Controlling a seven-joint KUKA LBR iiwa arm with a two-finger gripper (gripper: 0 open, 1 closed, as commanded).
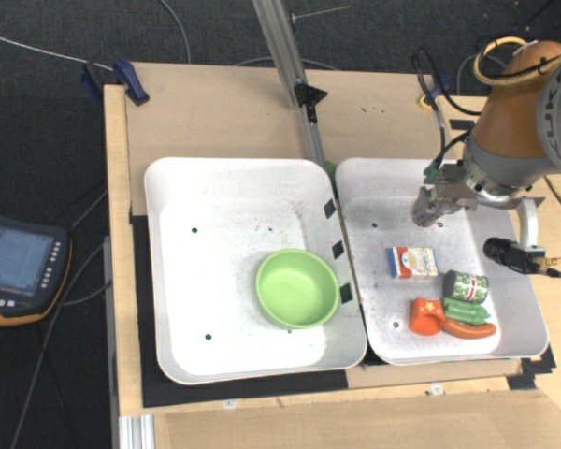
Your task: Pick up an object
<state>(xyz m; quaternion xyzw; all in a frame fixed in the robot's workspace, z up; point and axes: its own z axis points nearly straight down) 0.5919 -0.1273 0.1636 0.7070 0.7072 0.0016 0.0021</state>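
Grey two-finger gripper [431, 207] hovers over the right white bin [374, 190], nothing visibly held; jaw opening I cannot tell. Small white-and-red carton [412, 262] lies toward the bin's front edge from it, long axis crosswise.

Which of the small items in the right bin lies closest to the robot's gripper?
The small white box with red and blue print, directly below the gripper. The green can, orange cup and red pepper-like piece lie farther toward the bin's front edge.
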